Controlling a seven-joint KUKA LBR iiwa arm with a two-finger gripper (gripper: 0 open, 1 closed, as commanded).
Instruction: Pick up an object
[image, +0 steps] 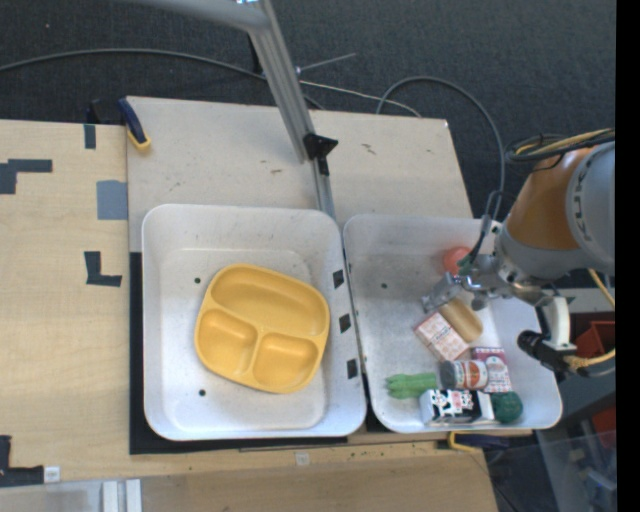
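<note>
Far to the left of the end effector (447, 296), across the divider between the two bins, a yellow compartment tray (262, 327) lies alone in the left bin (160, 300) on the desk (60, 250); it is well apart from the arm and looks an unlikely target now. In the right bin (400, 250), just beside the end effector on its lower right, a tan bread roll (464, 320) rests against a small pink-patterned packet (441, 336), and these seem the nearest candidates for the pick. An orange-red rounded object (456, 258) sits just above and to the right of the end effector, partly covered by the wrist, so its shape is hard to make out. Below the end effector, near the front wall of the bin, lie a green toy piece (412, 384), a dark-labelled can (478, 375), a black-and-white carton (455, 405) and a darker green lump (507, 406), all crowded together. The arm appears to be in the approach or descent stage, low over the bin with nothing visibly between its fingers. Whether those fingers are spread or closed I cannot tell, since the metal tip is small and blurred. The next move likely calls for settling over the roll or packet and closing squarely, without nudging neighbours. The arm's right side is cut off by the frame.
</note>
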